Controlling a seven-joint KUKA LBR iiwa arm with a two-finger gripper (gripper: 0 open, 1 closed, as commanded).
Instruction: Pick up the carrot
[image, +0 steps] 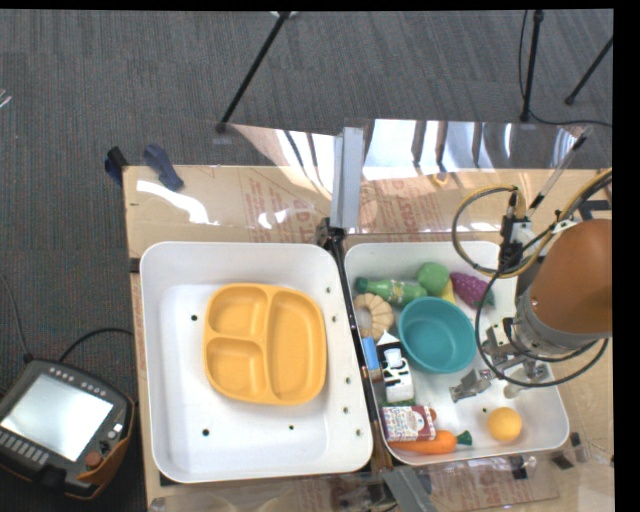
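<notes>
Your carrot (436, 442) lies flat along the near wall of the right bin (556, 436), long axis left-right, green tip pointing right. Your tool (472, 385) hangs above and slightly right of it, carrying nothing; its finger spacing cannot be told.

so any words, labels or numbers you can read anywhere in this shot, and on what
None can be read.
Red and white carton: print too blurred.
Black and white carton: markings too small.
Bench board: faint reddish print, illegible.
Pendant screen: glare, nothing legible.
</notes>
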